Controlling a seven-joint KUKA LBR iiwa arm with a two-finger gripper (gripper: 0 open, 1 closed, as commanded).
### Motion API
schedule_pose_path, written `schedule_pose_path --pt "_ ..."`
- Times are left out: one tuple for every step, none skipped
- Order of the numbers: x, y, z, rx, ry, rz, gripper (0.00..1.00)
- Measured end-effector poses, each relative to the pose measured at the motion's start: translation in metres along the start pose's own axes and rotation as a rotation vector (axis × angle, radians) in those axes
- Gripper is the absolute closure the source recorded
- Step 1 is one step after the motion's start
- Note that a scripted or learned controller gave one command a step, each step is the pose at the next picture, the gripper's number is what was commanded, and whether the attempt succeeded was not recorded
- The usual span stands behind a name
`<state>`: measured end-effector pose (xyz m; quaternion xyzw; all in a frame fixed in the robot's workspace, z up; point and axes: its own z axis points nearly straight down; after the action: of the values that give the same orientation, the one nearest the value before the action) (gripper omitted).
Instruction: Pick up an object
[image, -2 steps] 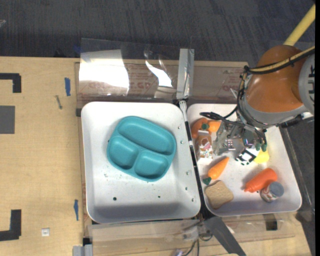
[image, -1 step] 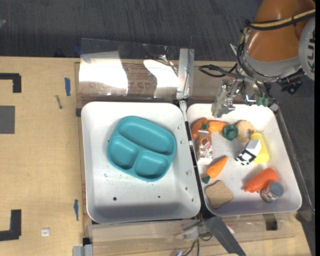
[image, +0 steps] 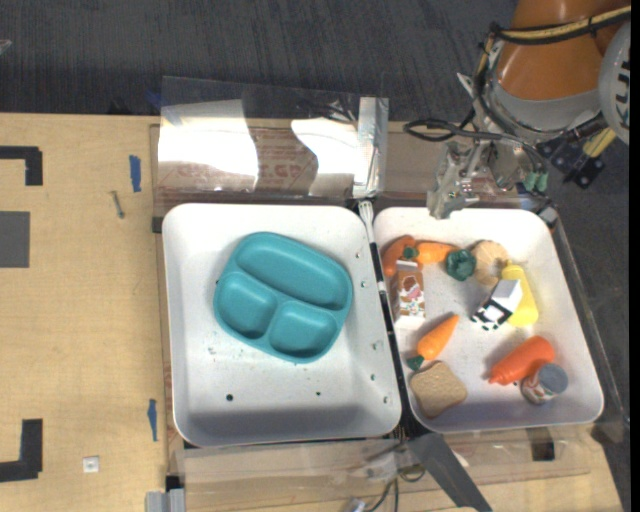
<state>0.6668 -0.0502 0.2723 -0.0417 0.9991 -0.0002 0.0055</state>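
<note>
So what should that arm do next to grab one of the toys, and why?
Probably come down and forward into the right bin. The pincer hangs above that bin's far rim with nothing between its fingers, and every toy lies nearer the camera. The closest are the orange carrot and the dark green piece, so a short drop toward those seems the sensible first try.

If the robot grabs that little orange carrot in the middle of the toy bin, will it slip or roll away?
The carrot looks like smooth, hard plastic, so it might slip a bit. Its tapered, rounded body could roll if nudged sideways. It is small, so probably light for the gripper above the right bin.
</note>
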Motion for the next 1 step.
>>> schedule_pose_path --pt "-0.0018 0.013 0.0185 -0.002 0.006 -0.148 1.0"
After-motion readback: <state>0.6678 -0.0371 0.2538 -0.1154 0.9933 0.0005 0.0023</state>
